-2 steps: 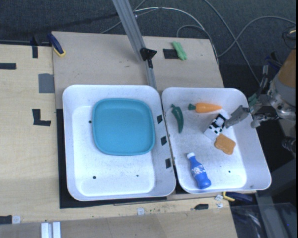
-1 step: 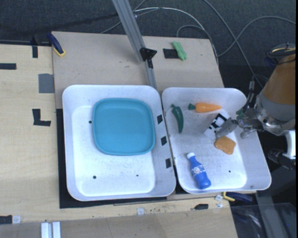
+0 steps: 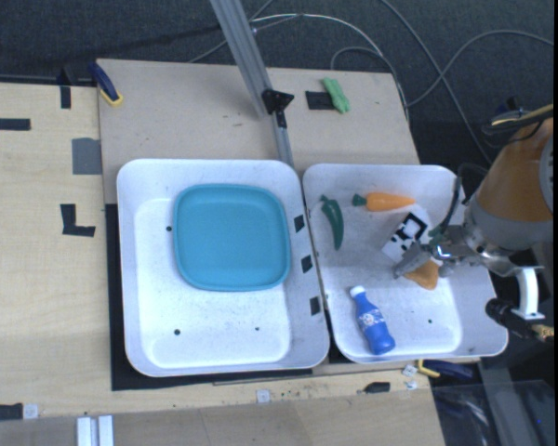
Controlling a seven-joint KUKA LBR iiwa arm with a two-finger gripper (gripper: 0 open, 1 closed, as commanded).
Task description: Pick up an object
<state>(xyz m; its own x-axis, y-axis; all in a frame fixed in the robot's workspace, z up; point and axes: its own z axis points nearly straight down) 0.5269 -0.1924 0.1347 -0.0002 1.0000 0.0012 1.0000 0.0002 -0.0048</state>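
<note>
Objects for picking lie in the right bin (image 3: 446,179): a carrot (image 3: 389,202) near the far edge, a green pepper (image 3: 332,219) beside the bin's left wall, a blue bottle (image 3: 372,321) with a white cap toward the near edge, a white block with black squares (image 3: 406,233) near the middle, and an orange piece (image 3: 427,276) just right of centre. The gripper (image 3: 417,266) is low over the right half of this bin, reaching in from the right edge, its tip just beside or touching the orange piece and directly below the white block in the view. Whether its fingers are apart or together cannot be told from this angle, and no object is seen between them. The carrot lies apart from the gripper toward the far edge; the bottle lies apart toward the near edge; the pepper is well apart at the left wall. The left bin (image 3: 135,277) carries a blue plate (image 3: 231,237), set toward its far edge. A green clip (image 3: 336,95) and a blue-and-yellow clip (image 3: 106,84) sit at the bench's far edge beyond the bins.
</note>
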